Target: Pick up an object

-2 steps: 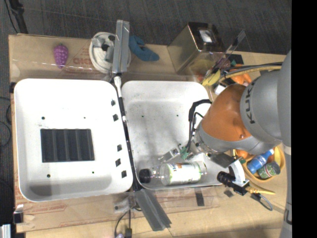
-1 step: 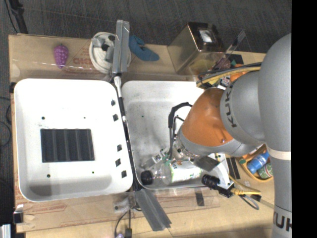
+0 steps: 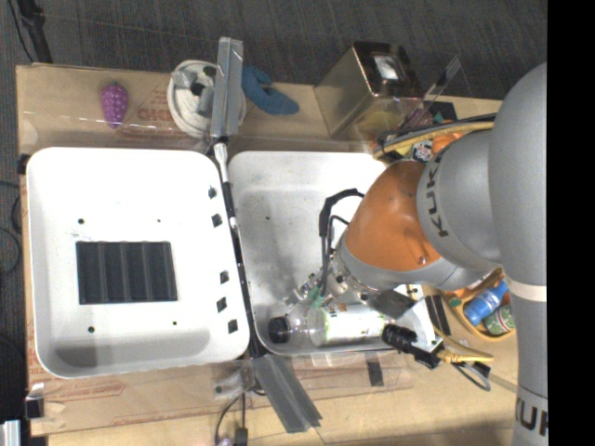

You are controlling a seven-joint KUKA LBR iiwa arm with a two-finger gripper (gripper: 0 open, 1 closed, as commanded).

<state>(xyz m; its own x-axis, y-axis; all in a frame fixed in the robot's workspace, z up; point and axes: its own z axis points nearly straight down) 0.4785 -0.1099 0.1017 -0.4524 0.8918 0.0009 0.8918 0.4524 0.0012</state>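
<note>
The clear bottle [image 3: 349, 326] lies on its side in the right bin [image 3: 279, 212], along that bin's near wall, with its dark cap [image 3: 279, 328] pointing toward the divider between the bins. Whether it touches the wall you cannot tell. The gripper [image 3: 321, 295] hangs just above the bottle's neck end, half hidden under the wrist and the orange band [image 3: 390, 226], so you cannot tell whether the pincer is apart or together, and nothing shows the bottle clamped in it. That leaves several ways for this to go wrong. The bottle is round, smooth and probably light, so a closing pincer that meets the sloping shoulder rather than the straight body is likely to squeeze it sideways and send it rolling. The near wall leaves little room on that side, so a descent slightly off line could land on the rim or pin the bottle against it instead of straddling it. A hold near the cap would also let the long body droop and twist free on the lift. The left bin [image 3: 121, 193] with its dark ribbed panel [image 3: 125, 272] sits well apart and plays no part here.
</note>
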